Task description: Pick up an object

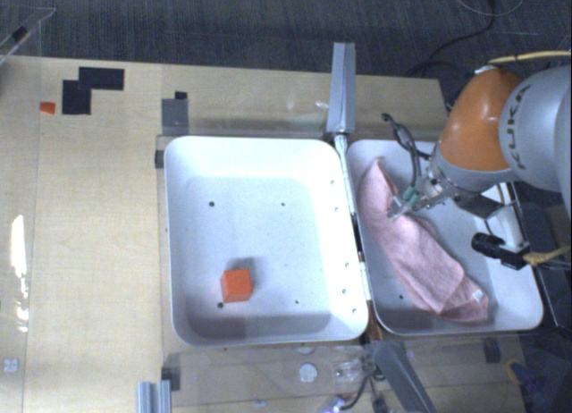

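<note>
Nearest the camera, along the bottom of the view, the front edge of the bench (pixel 89 313) carries the near walls of both bins. In the left bin (pixel 259 170) an orange cube (pixel 237 285) sits toward the near left corner, alone and well apart from everything else.

In the right bin (pixel 527 313) a pink towel (pixel 416 250) lies loosely bunched. Its long axis runs on a diagonal, from the bin's far left corner, close to the divider between the bins, down to the near right, where its end heaps up thicker against the front wall. The cloth looks soft and terry-like, with folds along its length, so it should give under the fingers and bunch up when pinched.

Above the towel's far half hangs the pincer (pixel 404 204), at the end of the grey arm with the orange band (pixel 478 130) that reaches in from the right. The relation that matters here is that the towel lies directly beneath and just to the near right of the pincer tips, so the towel seems far the closer target; the cube is a whole bin away to the left. The tips appear to be at or just over the cloth's upper fold, but they are small and dark in this view, and I cannot tell how far apart they stand or whether any cloth is between them.
</note>
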Controlling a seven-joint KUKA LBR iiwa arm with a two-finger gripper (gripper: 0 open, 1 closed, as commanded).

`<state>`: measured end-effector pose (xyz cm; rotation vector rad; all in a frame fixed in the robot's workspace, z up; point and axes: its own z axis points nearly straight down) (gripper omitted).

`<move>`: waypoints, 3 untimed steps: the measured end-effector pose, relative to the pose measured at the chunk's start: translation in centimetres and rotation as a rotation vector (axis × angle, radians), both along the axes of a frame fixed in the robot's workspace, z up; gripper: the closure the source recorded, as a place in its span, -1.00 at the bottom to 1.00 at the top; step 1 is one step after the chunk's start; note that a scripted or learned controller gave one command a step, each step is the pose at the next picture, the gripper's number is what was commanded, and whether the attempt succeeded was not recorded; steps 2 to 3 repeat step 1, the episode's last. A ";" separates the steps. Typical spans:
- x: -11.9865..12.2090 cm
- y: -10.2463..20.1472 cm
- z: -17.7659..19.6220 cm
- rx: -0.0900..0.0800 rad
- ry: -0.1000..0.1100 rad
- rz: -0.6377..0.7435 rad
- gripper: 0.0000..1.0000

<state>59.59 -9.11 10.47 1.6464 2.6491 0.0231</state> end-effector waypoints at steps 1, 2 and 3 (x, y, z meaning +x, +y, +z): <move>5.2 6.9 8.3 0.000 0.015 -0.015 1.00; 5.2 6.9 8.3 0.000 0.015 -0.015 1.00; 5.2 6.9 8.3 0.000 0.015 -0.015 1.00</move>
